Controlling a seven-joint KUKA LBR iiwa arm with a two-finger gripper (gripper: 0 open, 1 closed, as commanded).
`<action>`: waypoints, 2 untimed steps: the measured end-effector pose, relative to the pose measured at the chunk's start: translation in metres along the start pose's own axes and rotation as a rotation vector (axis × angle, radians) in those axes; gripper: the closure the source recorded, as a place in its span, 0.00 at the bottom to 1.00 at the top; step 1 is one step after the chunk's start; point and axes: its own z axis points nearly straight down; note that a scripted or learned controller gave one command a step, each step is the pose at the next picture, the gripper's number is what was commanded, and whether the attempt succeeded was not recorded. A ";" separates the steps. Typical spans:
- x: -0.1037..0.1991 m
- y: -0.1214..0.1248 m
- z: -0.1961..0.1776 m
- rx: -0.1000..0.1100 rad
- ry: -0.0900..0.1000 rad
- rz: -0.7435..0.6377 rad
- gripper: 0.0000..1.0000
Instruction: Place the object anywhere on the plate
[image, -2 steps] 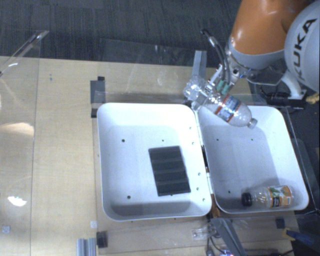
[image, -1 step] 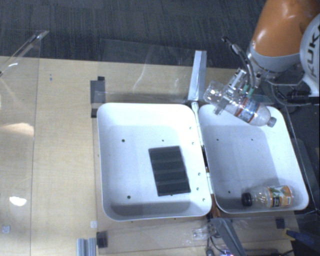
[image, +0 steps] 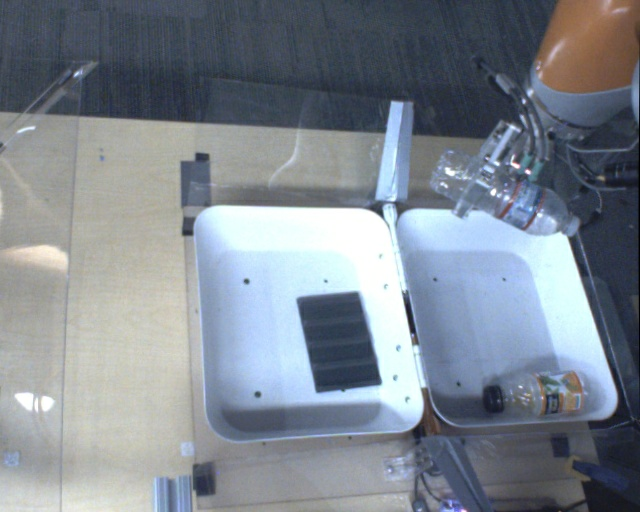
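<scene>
Bench of pale wood carries 2 white bins: left bin (image: 230, 300) holds a dark ribbed plate (image: 340, 342), right bin (image: 590, 310) a small capped bottle (image: 535, 394) lying near its front corner. Gripper (image: 503, 170) hangs over the right bin's back rim, closed across a clear plastic bottle (image: 495, 195) held sideways. Judgement: carry it level across the divider, centre over the plate, lower until touching, then release; a round bottle may roll off.

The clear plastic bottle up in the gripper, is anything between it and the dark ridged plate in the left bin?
Nothing visible blocks it. The clear plastic bottle sits in the gripper above the right bin's far edge. The dark ridged plate lies bare in the left bin; just the bins' low adjoining rims lie between.
</scene>
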 end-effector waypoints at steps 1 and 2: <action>0.076 0.025 0.016 -0.001 0.003 -0.150 1.00; 0.138 0.010 0.032 0.000 0.003 -0.170 1.00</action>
